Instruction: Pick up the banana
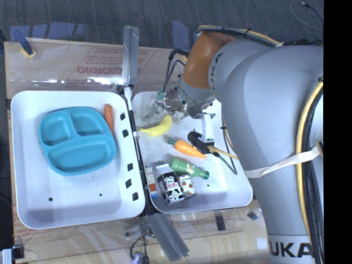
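The yellow banana (157, 127) lies curved on the floor of the right bin (236, 188), in its far left part. My gripper (166, 104) hangs just beyond and above the banana's far end, close to the bin's back wall. The grey arm with its orange band comes in from the right and covers the bin's far right corner. Nothing shows held in the gripper.
An orange carrot (190, 148), a green bottle (190, 168) and a small printed carton (177, 186) lie in the right bin in front of the banana. The left bin (27, 202) holds a blue divided plate (77, 138) and an orange sausage-like piece (109, 116).
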